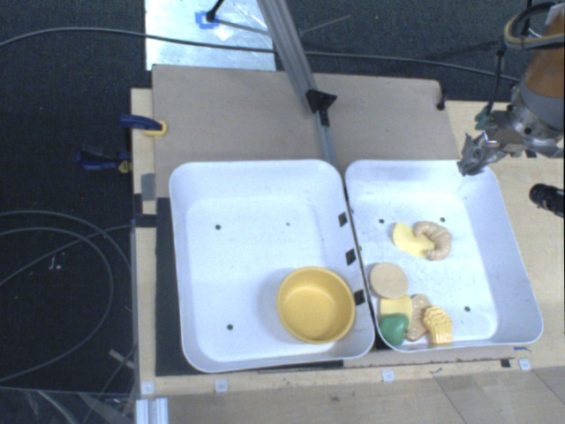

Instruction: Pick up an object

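My gripper (473,162) hangs over the far right corner of the right bin (494,237), its fingers drawn close together with nothing between them. Well below and left of it in that bin lie a tan croissant (435,238) touching a yellow piece (407,238). Nearer the front sit a round tan cookie (387,280), a yellow block (395,306), a green piece (394,327), a tan pretzel-like piece (417,314) and a yellow ridged piece (437,325). A yellow bowl (315,304) stands upright in the left bin (221,237), at its front right.
A grey pole (291,42) slants across the bench from the top to a black clamp (320,101) behind the bins. Blue and yellow clamps (132,140) grip the bench's left edge. Cables lie on the dark floor at the left.
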